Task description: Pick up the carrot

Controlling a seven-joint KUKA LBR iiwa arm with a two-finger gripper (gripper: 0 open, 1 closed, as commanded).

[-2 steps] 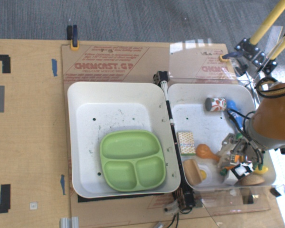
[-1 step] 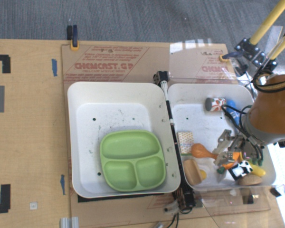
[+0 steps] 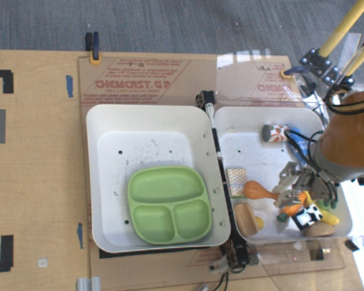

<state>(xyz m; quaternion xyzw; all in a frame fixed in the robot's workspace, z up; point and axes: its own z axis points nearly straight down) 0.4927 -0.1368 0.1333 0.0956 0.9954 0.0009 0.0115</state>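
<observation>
Carrot (image 3: 290, 209), a short orange piece with a green end, lies in the right bin (image 3: 261, 111), toward that bin's near-right corner among a crowd of small things. The arm (image 3: 346, 139) comes in over the right bin's right wall, and its jaws hang low over the right half of the bin, just above and touching or nearly touching the carrot. I cannot tell whether the jaws are released or clenched, as the metal parts blur into the clutter beneath them, and nothing shows plainly between them.

Near the middle of the right bin's floor lies an orange spoon-shaped toy (image 3: 258, 191), its thin end pointing toward the carrot. A small patterned square (image 3: 236, 176) sits by the bin's left wall, and a tan bread-like piece (image 3: 246, 218) rests at its near-left corner. A black-and-white item (image 3: 307, 216) and a yellow piece (image 3: 329, 219) lie against the near-right corner, just beside the carrot. Close to the bin's far wall sits a small grey, white and orange object (image 3: 274, 132).

Touching the right bin's left wall stands the left bin (image 3: 145, 109), which holds a green divided plate (image 3: 167, 205). Both bins rest on a cardboard sheet (image 3: 139, 80) spread on the counter (image 3: 30, 162).
</observation>
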